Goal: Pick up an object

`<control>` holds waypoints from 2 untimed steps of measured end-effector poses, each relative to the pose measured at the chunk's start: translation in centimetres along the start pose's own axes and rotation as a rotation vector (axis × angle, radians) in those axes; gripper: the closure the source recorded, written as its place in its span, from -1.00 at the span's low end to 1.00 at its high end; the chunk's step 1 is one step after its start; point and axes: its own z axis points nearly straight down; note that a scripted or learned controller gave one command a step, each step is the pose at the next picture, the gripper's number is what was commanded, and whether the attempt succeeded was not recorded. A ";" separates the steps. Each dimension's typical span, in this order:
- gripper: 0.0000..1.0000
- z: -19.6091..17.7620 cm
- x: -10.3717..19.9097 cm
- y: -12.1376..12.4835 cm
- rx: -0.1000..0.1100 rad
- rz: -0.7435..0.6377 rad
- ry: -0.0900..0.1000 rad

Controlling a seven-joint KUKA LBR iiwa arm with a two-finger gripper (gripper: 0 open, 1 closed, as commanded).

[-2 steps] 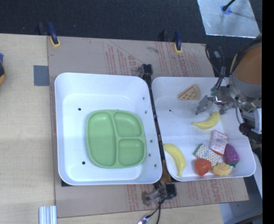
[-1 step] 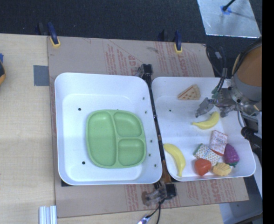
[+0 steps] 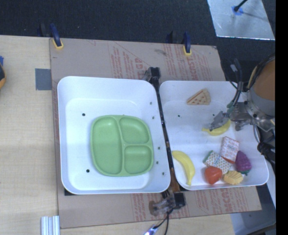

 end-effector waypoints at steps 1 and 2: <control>-1.00 5.4 -2.5 9.1 0.000 -0.001 0.001; -1.00 -2.4 -1.3 5.3 -0.003 0.001 0.000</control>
